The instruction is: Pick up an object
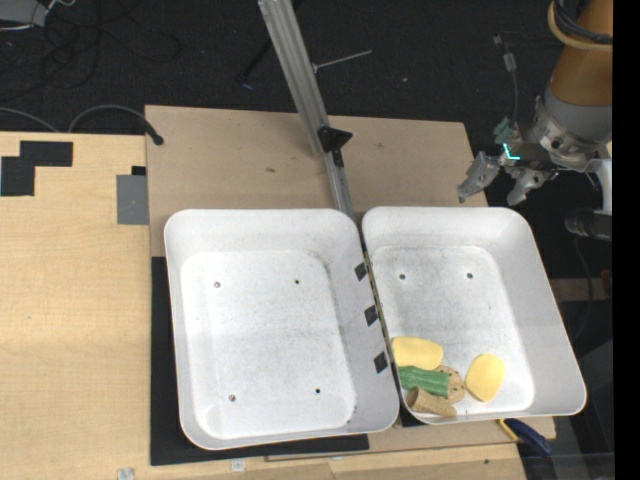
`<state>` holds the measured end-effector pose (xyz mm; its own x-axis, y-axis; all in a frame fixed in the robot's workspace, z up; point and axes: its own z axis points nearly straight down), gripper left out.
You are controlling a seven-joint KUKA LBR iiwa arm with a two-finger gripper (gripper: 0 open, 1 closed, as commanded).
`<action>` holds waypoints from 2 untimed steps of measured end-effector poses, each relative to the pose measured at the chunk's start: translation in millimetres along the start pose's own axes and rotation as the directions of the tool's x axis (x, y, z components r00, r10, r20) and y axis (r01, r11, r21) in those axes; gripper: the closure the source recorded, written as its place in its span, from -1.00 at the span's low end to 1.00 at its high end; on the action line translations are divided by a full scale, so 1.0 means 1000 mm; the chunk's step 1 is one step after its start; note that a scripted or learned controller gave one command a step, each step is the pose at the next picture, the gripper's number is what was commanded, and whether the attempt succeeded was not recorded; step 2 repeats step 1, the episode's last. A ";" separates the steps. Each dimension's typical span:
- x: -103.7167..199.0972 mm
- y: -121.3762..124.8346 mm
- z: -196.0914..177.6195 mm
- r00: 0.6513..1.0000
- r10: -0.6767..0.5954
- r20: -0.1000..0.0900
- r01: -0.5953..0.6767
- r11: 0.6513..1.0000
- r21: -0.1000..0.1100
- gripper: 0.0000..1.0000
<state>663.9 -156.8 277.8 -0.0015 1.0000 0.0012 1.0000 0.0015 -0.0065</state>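
Observation:
Small objects lie together at the near edge of the right bin (520, 258): a yellow oblong piece (417, 352), a rounder yellow piece (486, 376), a green piece (424, 379) and a tan piece (433, 400). My gripper (498, 182) hangs beyond the right bin's far right corner, well away from these objects. Its two fingers are spread apart and nothing sits between them.
The left bin (265, 323) stands beside the right one, joined by black clips along the shared edge. A slanted aluminium rail (300, 78) rises behind the bins. A wooden board lies under the bins, and dark floor with cables is behind.

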 end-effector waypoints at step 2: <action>0.000 0.001 -0.003 1.000 -0.003 0.001 0.003 1.000 -0.004 -1.00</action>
